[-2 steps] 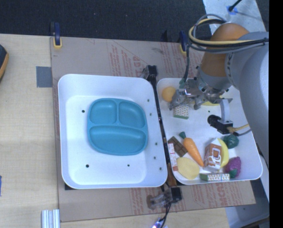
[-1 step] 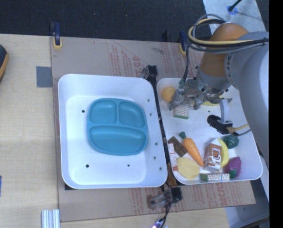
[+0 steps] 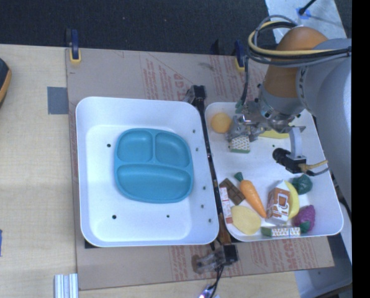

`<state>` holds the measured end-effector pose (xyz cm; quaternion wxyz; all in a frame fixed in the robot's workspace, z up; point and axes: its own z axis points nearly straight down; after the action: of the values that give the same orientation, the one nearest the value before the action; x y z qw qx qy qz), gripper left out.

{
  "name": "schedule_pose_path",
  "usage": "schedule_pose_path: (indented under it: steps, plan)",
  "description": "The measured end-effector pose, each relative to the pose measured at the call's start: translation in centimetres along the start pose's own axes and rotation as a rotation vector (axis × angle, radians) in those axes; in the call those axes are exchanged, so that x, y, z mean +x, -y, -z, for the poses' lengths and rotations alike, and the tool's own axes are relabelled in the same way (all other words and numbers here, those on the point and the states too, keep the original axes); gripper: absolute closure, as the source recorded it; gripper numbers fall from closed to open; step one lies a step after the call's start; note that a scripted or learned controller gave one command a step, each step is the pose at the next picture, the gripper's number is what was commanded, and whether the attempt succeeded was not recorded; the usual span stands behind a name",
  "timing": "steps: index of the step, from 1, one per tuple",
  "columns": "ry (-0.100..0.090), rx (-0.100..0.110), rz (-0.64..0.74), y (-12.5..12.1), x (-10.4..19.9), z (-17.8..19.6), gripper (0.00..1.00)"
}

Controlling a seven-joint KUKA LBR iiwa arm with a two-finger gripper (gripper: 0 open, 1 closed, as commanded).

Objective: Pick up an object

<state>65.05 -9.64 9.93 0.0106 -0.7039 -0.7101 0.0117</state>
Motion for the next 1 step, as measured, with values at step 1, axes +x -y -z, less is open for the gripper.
schedule_pose_path:
  steps: [1]
  plan:
    - [-0.004,-0.040,0.003,-0.58,8.72,10.02,1.00]
